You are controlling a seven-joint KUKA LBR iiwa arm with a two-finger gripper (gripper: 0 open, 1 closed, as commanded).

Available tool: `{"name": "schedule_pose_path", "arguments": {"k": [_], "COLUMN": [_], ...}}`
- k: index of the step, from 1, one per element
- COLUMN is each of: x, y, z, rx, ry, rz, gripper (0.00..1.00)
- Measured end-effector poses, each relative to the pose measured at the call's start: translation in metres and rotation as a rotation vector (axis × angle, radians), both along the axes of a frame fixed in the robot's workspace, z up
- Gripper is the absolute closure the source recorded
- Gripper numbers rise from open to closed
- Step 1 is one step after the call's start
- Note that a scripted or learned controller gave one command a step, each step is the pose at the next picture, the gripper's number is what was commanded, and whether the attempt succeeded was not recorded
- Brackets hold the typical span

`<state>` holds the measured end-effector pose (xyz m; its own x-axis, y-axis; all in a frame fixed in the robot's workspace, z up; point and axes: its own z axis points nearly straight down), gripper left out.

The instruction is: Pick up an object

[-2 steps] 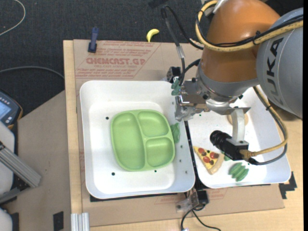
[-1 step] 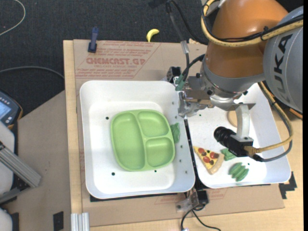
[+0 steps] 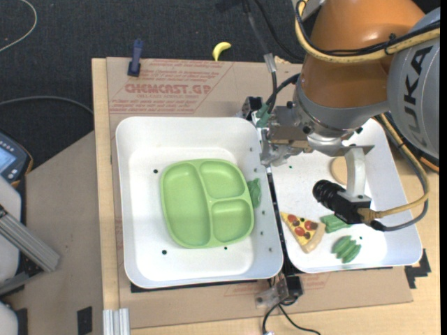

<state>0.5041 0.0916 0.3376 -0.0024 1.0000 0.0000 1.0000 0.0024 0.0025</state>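
A green divided plate [image 3: 206,202] lies flat in the middle of the left bin [image 3: 140,145]. A small dark green piece [image 3: 254,190] leans at that bin's right wall. In the right bin [image 3: 391,250] lie a toy pizza slice [image 3: 302,229], a green pea pod [image 3: 346,248], another green piece [image 3: 334,222] and a tan round piece [image 3: 339,167] half hidden by the robot. My gripper [image 3: 279,149] hangs low over the rim between the two bins, at the back of the right bin, under the large orange and grey wrist. Nothing shows in its grasp.
Both bins rest on a cardboard sheet [image 3: 174,89]. A blue clip [image 3: 135,57] and a yellow banana-shaped piece [image 3: 221,49] sit at the sheet's far edge. Cables trail on the dark floor at the left.
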Motion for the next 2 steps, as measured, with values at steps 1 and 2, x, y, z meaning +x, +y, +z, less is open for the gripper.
{"name": "schedule_pose_path", "arguments": {"k": [1, 2], "x": [0.001, 0.001], "y": [0.000, 0.001], "z": [0.010, 0.020], "rx": [0.000, -0.001], "ry": [-0.002, -0.004], "rz": [0.001, 0.002], "gripper": [1.00, 1.00]}}
